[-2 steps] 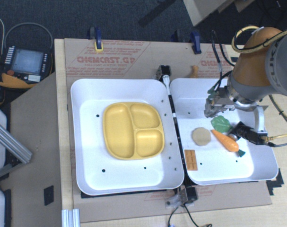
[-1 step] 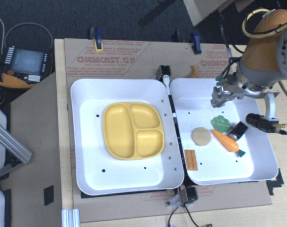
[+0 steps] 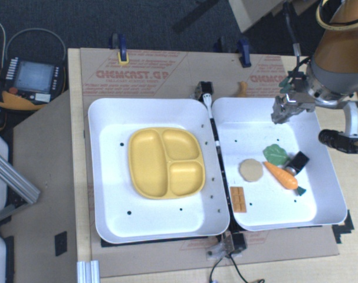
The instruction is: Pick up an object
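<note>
In the right bin [image 3: 249,122] lie several small objects: a round tan cookie [image 3: 250,170], a green leafy piece [image 3: 275,154], a small black block [image 3: 297,161], an orange carrot [image 3: 282,175] and a brown waffle-like bar [image 3: 238,198] near the bin's left front. My gripper [image 3: 283,112] hangs over the bin's far right part, above and behind the green piece, apart from all the objects. Nothing shows between its fingers.
The left bin [image 3: 108,128] holds a yellow divided plate [image 3: 166,161] with three compartments. A black divider runs between the bins. Blue clamps [image 3: 123,47] hold the board at the back edge. A pendant [image 3: 31,78] lies off the bench at far left.
</note>
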`<state>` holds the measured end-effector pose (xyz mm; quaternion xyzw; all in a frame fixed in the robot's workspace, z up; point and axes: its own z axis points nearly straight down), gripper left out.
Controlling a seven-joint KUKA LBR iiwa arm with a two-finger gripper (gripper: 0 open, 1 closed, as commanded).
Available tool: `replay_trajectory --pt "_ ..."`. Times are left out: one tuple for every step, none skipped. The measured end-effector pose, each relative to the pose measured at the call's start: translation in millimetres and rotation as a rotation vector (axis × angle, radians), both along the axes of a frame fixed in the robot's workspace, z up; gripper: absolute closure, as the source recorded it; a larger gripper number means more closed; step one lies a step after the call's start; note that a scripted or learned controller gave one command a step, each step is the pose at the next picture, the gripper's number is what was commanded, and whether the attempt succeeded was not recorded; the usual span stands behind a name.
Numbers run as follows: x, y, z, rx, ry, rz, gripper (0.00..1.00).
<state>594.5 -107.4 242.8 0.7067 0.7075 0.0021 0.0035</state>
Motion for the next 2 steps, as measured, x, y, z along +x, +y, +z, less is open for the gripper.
replay_trajectory --pt "14.8 41.4 -1.6 0.002 0.005 0.004 1.00" --pt "23.5 93.0 4.1 0.003 0.005 0.005 1.00"
